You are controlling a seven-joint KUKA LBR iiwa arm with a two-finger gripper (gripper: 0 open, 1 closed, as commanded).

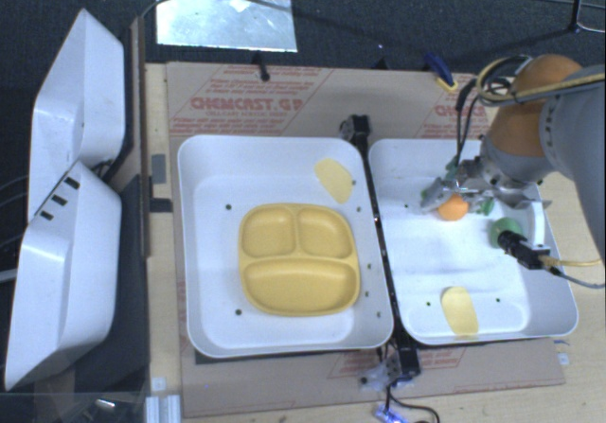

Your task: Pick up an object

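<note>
An orange ball (454, 209) lies in the upper part of the right bin (417, 260). My gripper (455, 192) is right over it, touching or nearly touching its top, with the grey arm and its orange band (519, 132) reaching in from the upper right. A small green object (505, 227) sits just right of the ball, partly under the gripper's body. A pale yellow oval piece (461, 309) lies near the front of the same bin.
The left bin (204, 222) holds a yellow divided plate (299, 255) and another pale yellow oval piece (333, 179) near its back right corner. A black divider (375, 232) runs between the bins. Cables trail at the right bin's right edge.
</note>
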